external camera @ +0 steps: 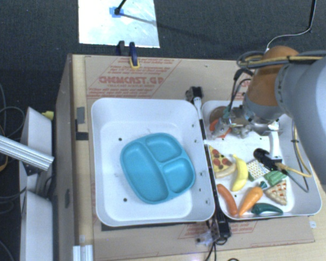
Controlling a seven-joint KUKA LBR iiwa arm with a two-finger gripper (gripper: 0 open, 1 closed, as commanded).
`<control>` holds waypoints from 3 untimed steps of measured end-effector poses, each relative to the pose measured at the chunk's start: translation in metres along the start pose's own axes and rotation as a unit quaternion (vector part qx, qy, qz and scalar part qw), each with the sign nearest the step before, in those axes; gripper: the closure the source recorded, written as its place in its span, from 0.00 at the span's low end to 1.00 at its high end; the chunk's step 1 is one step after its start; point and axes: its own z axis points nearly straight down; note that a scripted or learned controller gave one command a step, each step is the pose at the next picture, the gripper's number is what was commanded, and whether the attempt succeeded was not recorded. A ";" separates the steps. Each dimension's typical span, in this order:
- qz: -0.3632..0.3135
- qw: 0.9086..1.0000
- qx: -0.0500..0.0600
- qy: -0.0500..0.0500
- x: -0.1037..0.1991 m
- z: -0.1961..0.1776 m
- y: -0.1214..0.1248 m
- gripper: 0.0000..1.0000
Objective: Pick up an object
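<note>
The right bin holds several toy foods: a round pizza piece, a banana, a carrot, an orange sausage, a pizza slice, a checked cracker and a dark green vegetable. My gripper is down in that bin's far left corner, over a brownish and red item that the wrist partly hides. The grey arm with its orange band covers the bin's far side.
The left bin holds a blue divided plate. A black clamp sits on the wall between the bins. Cables trail over the right bin's right side. A cardboard sheet lies behind the bins.
</note>
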 end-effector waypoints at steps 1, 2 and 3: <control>0.005 1.000 0.021 -0.001 -0.037 0.004 0.026 0.00; -0.001 1.000 0.002 0.000 -0.024 -0.032 0.035 0.00; -0.001 1.000 -0.005 -0.001 -0.053 -0.158 0.037 0.00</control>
